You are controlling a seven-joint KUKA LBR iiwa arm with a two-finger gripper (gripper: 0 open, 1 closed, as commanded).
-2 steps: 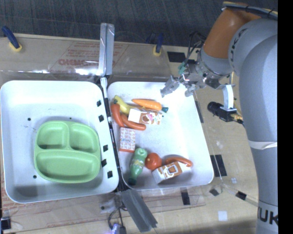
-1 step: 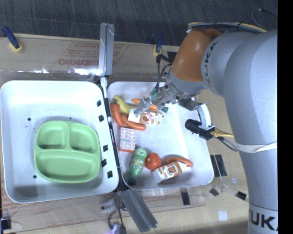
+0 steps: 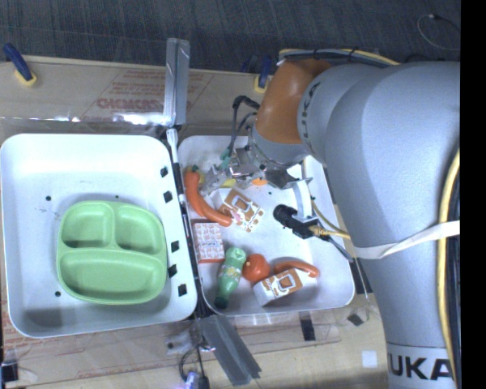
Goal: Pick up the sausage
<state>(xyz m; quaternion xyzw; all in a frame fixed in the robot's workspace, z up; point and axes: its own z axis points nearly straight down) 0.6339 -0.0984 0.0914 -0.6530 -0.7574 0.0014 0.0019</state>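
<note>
Sausage (image 3: 202, 202): smooth, curved orange-red tube, left edge of right bin (image 3: 340, 294), centre frame. Pincer (image 3: 236, 164) just above-right of it; open/closed state can't be made out. Glossy green compartment tray (image 3: 111, 251) in left bin (image 3: 32, 160).

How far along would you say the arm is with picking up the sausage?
Early. Done: the gripper has reached the right bin, near the top. In hand: nothing visibly; the sausage lies on the bin floor along the left wall, just below-left of the gripper. Left: closing on it and lifting it.
</note>
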